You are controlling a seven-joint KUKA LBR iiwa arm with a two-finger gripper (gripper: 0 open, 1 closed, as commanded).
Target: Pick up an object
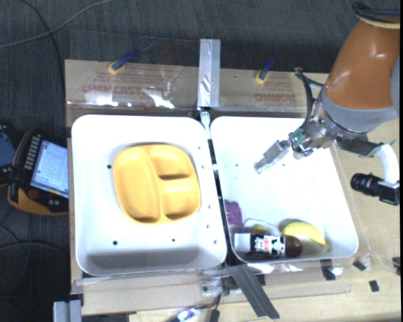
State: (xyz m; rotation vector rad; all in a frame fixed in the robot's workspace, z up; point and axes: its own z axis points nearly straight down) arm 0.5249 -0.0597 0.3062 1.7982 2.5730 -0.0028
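My gripper (264,162) hangs over the upper middle of the right bin (336,180), pointing down-left, with nothing visibly in it. It is well apart from the objects, which lie along that bin's near edge. A dark bottle with a white and red label (269,245) lies on its side there. A yellow banana-shaped object (306,233) rests just right of the bottle. A small purple object (233,212) sits at the bin's left wall. In the left bin (91,180) lies a yellow divided tray (158,183).
A metal divider (209,72) stands between the bins at the back. A handheld pendant (40,173) lies on the floor left of the bench. Yellow and blue clips (123,61) hold plastic sheeting behind the bins. Bare white floor surrounds my gripper in the right bin.
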